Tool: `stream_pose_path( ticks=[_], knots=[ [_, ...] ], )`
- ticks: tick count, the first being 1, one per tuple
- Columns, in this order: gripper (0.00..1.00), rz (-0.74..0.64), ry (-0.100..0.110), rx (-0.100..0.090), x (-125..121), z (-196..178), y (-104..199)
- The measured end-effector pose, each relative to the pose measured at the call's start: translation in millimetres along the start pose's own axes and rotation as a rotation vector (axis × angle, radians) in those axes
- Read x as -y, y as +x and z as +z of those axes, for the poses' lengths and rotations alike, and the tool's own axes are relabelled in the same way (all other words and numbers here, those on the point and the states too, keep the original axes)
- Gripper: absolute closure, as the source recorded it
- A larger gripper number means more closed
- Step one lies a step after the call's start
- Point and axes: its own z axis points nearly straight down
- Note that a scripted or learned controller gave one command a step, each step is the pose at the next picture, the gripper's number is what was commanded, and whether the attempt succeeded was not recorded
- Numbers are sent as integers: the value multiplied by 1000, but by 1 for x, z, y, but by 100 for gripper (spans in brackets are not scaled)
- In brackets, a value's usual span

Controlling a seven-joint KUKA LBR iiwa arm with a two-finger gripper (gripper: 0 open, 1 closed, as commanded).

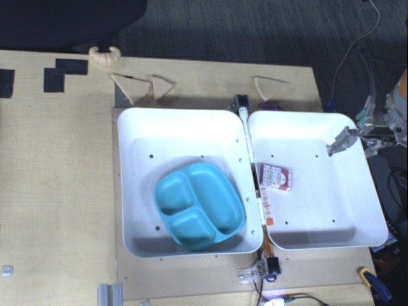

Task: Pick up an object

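Plastic, smooth and turquoise, forms the divided plate (200, 204) lying flat in the left bin (137, 171) — an oval with rounded corners and three moulded compartments, one large and two small. It sits toward the near side of that bin, tilted a little relative to the bin's walls. The right bin (357, 225) is a shallow white tray with soft rounded corners and small dark dots across its floor; a small flat packet (276, 178), red and white with printed text, lies near its left wall. A narrow strip with orange marking (264, 208) runs along the seam between the two bins. The gripper (344, 141) hangs at the right bin's far right rim — grey metal, angular; whether its fingers are apart or together I cannot tell. The bench (57, 190) is pale, matte wood.
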Motion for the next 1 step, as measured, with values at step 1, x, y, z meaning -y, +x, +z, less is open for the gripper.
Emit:
stream_pose_path(
  ticks=[1],
  knots=[
    [0, 3, 4, -1, 45, 138, 3]
  ],
)
